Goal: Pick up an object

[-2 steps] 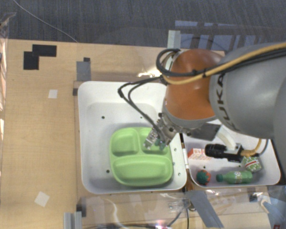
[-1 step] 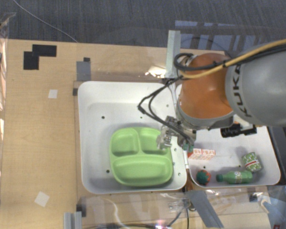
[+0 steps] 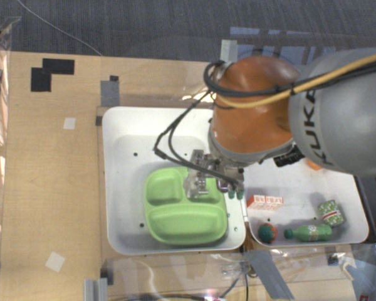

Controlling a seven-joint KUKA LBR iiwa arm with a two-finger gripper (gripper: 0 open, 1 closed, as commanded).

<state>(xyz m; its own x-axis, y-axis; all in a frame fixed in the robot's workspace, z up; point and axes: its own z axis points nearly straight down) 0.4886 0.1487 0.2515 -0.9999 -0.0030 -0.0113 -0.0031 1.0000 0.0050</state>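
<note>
tool sits low over the green divided tray in the left bin; i can't tell its state, and i judge nothing lifted yet. right bin holds one green bottle, one small can, one ball, one red-and-white packet.

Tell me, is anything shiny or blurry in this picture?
In the camera view, bright glare streaks the bench behind the left bin; the green divided tray throws a soft shadow on the bin floor; the big orange band, closest to the lens, looks slightly soft.
</note>
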